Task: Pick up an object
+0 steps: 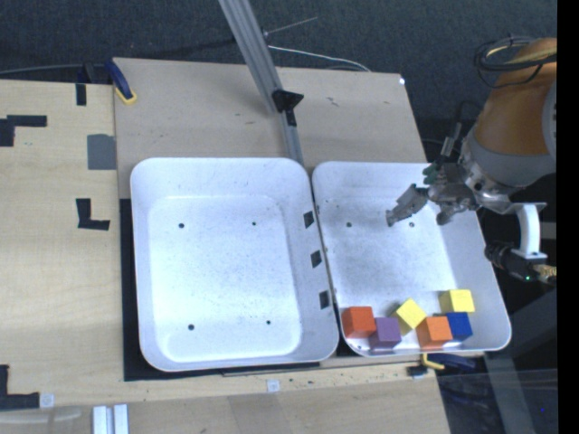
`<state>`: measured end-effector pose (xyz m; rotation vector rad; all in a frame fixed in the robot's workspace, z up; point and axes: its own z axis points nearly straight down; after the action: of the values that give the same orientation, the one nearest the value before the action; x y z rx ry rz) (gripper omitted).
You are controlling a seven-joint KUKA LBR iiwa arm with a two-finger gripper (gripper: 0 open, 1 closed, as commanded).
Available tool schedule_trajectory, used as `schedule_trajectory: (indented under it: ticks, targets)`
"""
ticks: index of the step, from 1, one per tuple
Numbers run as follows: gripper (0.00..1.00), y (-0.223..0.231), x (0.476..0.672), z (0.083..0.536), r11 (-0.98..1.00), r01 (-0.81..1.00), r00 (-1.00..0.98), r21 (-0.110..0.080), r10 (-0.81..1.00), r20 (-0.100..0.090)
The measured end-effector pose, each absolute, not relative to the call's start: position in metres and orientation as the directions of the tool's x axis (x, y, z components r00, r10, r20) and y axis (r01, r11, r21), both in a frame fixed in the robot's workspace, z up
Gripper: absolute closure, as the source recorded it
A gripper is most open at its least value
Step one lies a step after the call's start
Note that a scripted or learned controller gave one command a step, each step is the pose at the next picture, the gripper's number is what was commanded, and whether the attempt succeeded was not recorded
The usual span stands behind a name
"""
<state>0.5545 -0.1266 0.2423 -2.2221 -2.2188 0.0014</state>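
Several small cubes lie clustered along the near edge of the right bin [362, 188]: an orange cube [359, 320], a purple cube [387, 331], a yellow cube [411, 314], a second orange cube [435, 330], a blue cube [459, 325] and another yellow cube [458, 301]. My gripper [422, 213] hangs over the far part of the right bin, well away from the cubes. Its two fingers are spread open and hold nothing.
The left bin [145, 188] sits beside the right one. A slanted metal pole [253, 43] runs from the top down to the gap between the bins. The arm's orange band [511, 125] is at the right.
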Motion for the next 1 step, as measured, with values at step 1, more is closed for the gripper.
schedule_trajectory:
  ticks: [1]
  targets:
    - [0.00,-0.1064,0.5607,0.1229,0.002,1.000,-0.002,-0.010,1.000,0.001]
